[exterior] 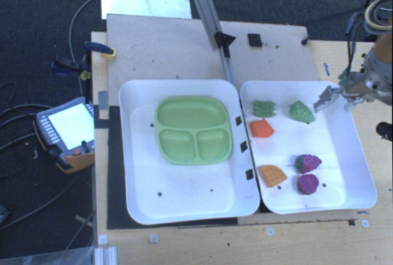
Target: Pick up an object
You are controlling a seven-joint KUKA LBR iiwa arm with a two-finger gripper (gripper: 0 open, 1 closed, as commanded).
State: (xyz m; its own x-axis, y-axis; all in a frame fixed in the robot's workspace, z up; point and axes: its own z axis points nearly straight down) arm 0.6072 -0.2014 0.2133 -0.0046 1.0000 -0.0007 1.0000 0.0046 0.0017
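Observation:
The right bin [356, 153] holds several toy foods: a green leafy piece [264, 108], a green bumpy piece [301, 111], a red-orange piece [262, 129], an orange wedge [271, 175], a purple grape bunch [308, 163] and a magenta round piece [307, 184]. My gripper [336, 101] hangs over the bin's upper right edge, just right of the green bumpy piece and apart from it. Its fingers are open with nothing between them.
The left bin [141, 184] holds a green divided plate [194, 129]. A slanted metal pole [206, 3] ends at a black clamp behind the bins. A handheld pendant [66, 133] lies on the floor at the left.

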